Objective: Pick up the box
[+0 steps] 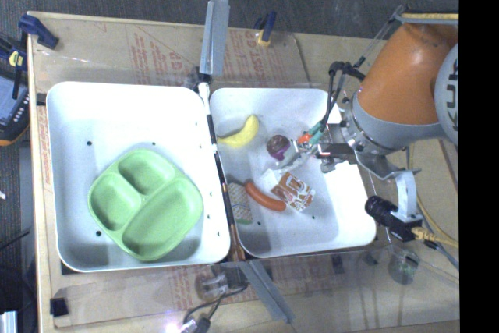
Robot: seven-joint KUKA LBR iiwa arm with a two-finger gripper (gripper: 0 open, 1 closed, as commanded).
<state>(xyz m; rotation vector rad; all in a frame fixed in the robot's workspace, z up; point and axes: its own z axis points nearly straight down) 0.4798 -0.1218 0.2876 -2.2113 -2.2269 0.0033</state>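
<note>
The box [294,193] is a small orange-and-white printed carton lying flat and a little askew on the floor of the right bin [347,224]. A red-brown sausage [265,196] lies touching its left side. My gripper [306,149] hangs over the right bin, up and slightly right of the box and just right of a dark purple round fruit [277,145]. Nothing shows between the box and the gripper, and the box rests apart from it. The wrist and its cables hide the gripper's tips.
A yellow banana [242,132] lies at the right bin's upper left. A small patterned item [238,205] sits against that bin's left wall. The left bin [70,113] holds a green divided plate [146,203]. The arm's orange band [405,74] looms over the right edge.
</note>
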